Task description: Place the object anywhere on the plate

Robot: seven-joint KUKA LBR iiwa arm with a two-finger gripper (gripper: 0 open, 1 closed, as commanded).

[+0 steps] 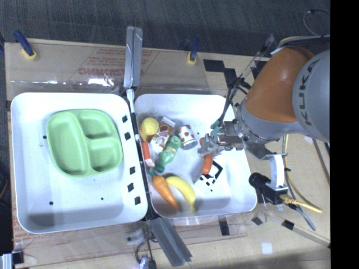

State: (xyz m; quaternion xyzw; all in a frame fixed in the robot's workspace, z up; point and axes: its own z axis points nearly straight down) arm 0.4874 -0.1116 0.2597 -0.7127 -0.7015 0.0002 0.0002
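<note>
A green divided plate lies in the left white bin. My gripper hangs over the right bin, right of its middle. A small orange-red toy sits directly below the gripper, touching or nearly touching it; I cannot tell whether it is held. The toy is next to a black-and-white marker tag. The gripper's own body hides its tip.
The right bin also holds a yellow lemon, a small can, a green bottle, a carrot and a banana. A divider wall separates the bins. The arm's orange band looms at the right.
</note>
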